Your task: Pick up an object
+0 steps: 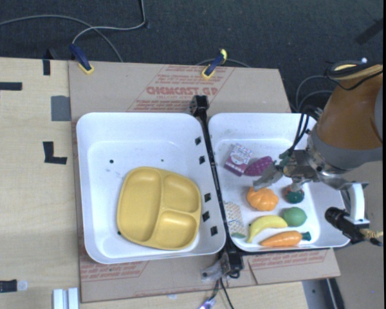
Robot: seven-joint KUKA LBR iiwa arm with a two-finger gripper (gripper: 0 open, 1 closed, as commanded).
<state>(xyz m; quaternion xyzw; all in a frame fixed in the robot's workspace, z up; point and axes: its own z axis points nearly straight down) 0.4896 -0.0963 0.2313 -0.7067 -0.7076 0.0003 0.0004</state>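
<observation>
In the right bin [309, 124] lie several toy foods: a purple grape bunch [258, 166], a pink and white packet [238, 156], an orange fruit [262, 199], a green round piece [295, 215], a banana [267, 224] and a carrot [282, 239]. My gripper [280, 183] hangs low over the middle of this bin, just right of the orange fruit and below the grapes. Its fingers are spread open with nothing between them. One fingertip [266, 180] sits close above the orange fruit. A small teal piece [291, 194] shows partly under the other finger.
The left bin [90, 134] holds a yellow divided plate [159, 207]. A speckled flat piece [235, 214] lies by the wall between the bins. The arm's grey and orange body [350, 118] covers the right bin's right side. Cardboard [174, 85] lies under both bins.
</observation>
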